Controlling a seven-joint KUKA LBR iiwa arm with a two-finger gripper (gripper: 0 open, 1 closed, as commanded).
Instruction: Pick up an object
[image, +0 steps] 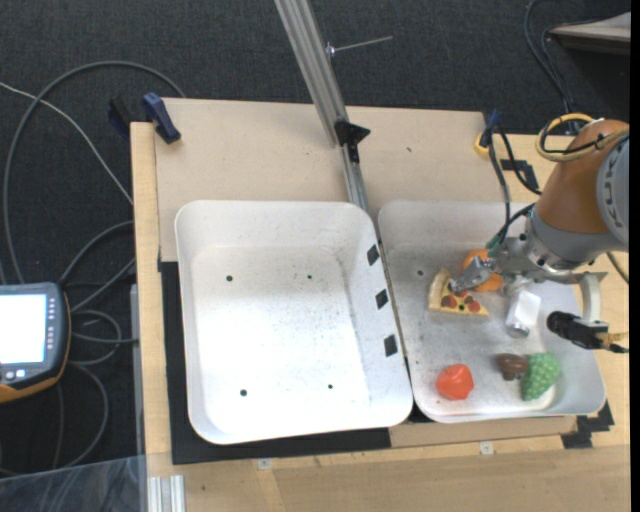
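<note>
The right bin (420, 235) holds several toy foods. A pizza slice (458, 298) lies near its middle, with a small orange piece (487, 281) right beside it. A red tomato-like toy (455, 381), a brown lump (512, 366) and a green bunch (541, 375) sit along the front wall. My gripper (480, 267) is low in this bin, right at the orange piece and just above the pizza slice's far edge. The wrist hides how it meets the orange piece.
The left bin (200, 240) stands beside the right one, their walls touching at the middle. A small white-and-grey item (521, 312) lies under the wrist. A metal pole (318, 75) slants in from the back. Cables trail at the bench's back right.
</note>
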